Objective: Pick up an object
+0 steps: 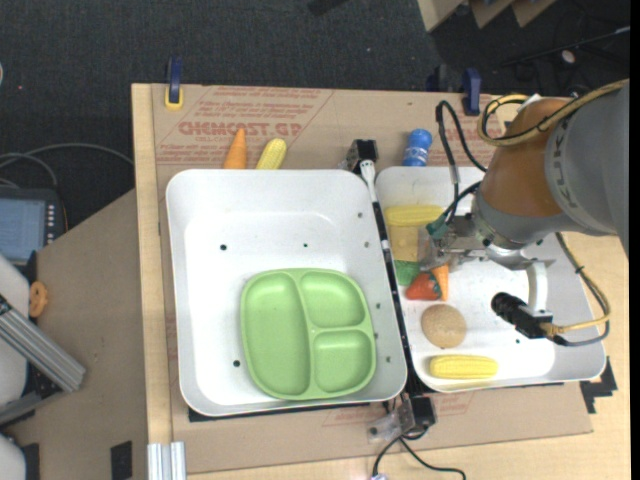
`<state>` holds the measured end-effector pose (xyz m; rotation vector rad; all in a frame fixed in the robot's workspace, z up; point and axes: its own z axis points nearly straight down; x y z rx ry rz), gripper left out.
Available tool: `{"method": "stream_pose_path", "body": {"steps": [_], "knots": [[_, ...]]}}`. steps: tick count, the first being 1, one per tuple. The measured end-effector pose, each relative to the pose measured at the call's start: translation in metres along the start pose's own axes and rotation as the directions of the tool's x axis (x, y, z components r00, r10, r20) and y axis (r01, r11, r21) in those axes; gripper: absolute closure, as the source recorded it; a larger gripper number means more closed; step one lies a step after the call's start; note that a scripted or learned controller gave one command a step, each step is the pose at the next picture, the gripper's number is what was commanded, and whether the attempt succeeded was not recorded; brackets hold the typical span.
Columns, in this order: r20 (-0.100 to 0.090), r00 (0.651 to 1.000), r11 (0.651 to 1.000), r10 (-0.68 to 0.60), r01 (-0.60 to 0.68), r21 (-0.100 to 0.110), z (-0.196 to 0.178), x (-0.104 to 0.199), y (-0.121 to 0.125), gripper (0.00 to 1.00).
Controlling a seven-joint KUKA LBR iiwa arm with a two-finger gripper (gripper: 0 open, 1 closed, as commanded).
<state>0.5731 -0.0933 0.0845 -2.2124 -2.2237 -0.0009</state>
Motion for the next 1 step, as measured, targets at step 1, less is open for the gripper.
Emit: {"method": "stream_pose_path", "body": {"steps": [1], "knots": [[0.001,1.000,1.000,-0.002,0.002,-0.010,-0.1058,0.0630,-0.0448,1.00]]}}
